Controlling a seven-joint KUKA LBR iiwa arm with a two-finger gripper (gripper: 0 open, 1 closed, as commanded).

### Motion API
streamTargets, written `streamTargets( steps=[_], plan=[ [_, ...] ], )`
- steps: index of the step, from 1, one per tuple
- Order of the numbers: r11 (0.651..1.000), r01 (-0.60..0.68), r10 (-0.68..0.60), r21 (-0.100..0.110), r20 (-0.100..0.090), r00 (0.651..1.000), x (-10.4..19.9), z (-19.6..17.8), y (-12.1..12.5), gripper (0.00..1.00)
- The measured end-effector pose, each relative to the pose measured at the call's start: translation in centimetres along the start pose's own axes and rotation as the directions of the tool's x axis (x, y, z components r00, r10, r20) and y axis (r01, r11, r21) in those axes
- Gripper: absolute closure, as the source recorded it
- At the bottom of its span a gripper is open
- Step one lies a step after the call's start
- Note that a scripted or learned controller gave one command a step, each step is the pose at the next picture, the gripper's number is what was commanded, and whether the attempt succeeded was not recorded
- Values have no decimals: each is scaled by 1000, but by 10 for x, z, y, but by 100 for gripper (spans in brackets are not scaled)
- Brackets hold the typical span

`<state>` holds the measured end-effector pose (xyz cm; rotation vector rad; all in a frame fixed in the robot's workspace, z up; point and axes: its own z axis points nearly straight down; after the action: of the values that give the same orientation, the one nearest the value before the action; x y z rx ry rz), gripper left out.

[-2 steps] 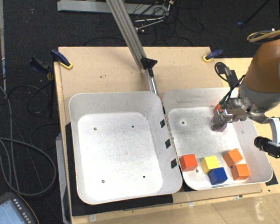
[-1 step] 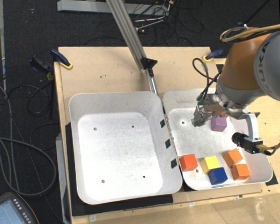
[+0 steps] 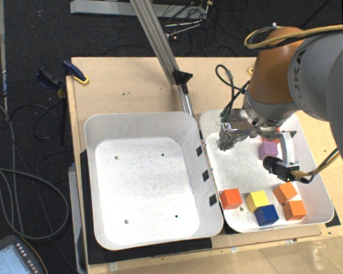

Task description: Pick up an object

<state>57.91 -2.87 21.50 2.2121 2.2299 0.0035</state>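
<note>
The pincer (image 3: 225,141) hung low over the upper left of the right bin (image 3: 242,171), nothing seen between its fingers, and whether it stood wide or narrow could not be told. The likely targets, small blocks, sat in that bin: a purple block (image 3: 268,149) just right of the pincer, and an orange block (image 3: 231,198), yellow block (image 3: 257,200), blue block (image 3: 267,214) and two more orange ones clustered along the near edge. They looked light, stiff and flat-sided, probably best pinched across opposite faces; no readable labels on them, and lettering on the arm was too cut off to read.
</note>
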Motion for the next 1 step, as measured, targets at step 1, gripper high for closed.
streamTargets(
  steps=[1],
  plan=[
    [1000,0,0,-1,0,1000,43,-7,12,100]
  ],
)
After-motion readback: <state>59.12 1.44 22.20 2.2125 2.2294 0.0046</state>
